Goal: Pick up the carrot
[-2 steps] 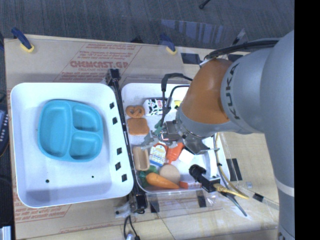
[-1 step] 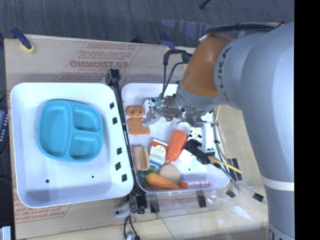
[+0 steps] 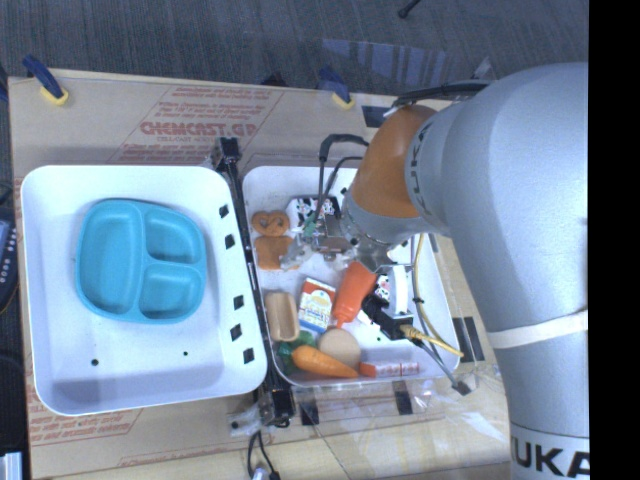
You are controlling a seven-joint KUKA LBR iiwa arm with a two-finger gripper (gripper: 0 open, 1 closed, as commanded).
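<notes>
Obs., camera view. The orange toy carrot with a green leafy stub [image 3: 322, 362] is lying flat on the floor of the right shallow white bin [image 3: 268, 183], close to the bin's near wall. Its tapered tip is pointing right and its green end left. The body is looking smooth and uniformly orange, and nothing is covering it.

- A pale beige, rounded egg-like piece [image 3: 340, 345] is sitting just behind the carrot and touching it.
- A tan bun-shaped piece [image 3: 281, 315] is lying to the carrot's upper left, beside a small white, blue and red printed carton [image 3: 316, 306].
- A second orange-red tapered object [image 3: 352, 290] is leaning at a tilt just right of the carton; what it is cannot be told.
- A red-and-white tube [image 3: 392, 369] is lying just right of the carrot's tip.
- Two brown bread-like pieces [image 3: 271, 238] are sitting toward the far left of the same bin.

The gripper [image 3: 322, 236] is hanging over the middle of the right bin, above the orange-red object and well apart from the carrot. Whether it is spread or pressed together cannot be told, since the grey arm with its orange band [image 3: 385, 173] is hiding most of it.

The left white bin [image 3: 60, 368] is holding a light-blue three-compartment plastic plate [image 3: 140, 260]. Both bins are resting on a brown printed cardboard sheet [image 3: 200, 118].
</notes>
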